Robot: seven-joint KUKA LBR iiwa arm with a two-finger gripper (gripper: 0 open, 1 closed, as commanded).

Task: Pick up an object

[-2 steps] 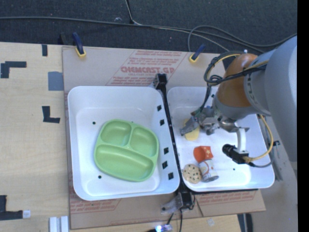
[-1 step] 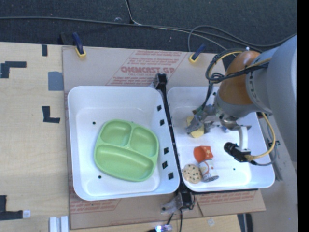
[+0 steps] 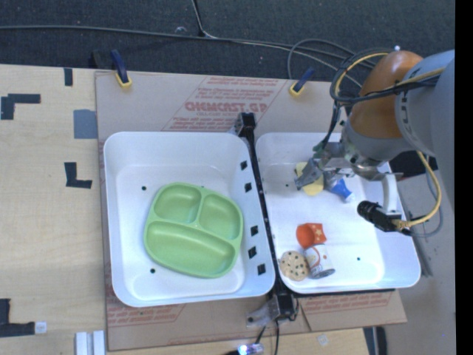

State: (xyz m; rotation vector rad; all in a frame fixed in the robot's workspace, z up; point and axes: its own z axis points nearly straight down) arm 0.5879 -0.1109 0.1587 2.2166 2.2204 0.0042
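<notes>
My gripper [image 3: 316, 174] hangs low over the back of the right bin [image 3: 369, 272], right on top of a small yellow object [image 3: 313, 188] with a blue object [image 3: 341, 190] just to its right. Those two pieces peek out from under the grey fingers. Nearer the front of the same bin lie a red-orange piece [image 3: 311, 234], a round speckled cookie [image 3: 294, 265] and a small clear cup-like item with red marks [image 3: 318, 263]. Whether anything sits between the fingers is hidden by the wrist.
The left bin [image 3: 122, 161] holds a green divided plate [image 3: 194, 229]. A black divider [image 3: 253, 198] runs between the two bins. Cables loop behind the arm at the upper right, and clamps hold the cardboard base at the back.
</notes>
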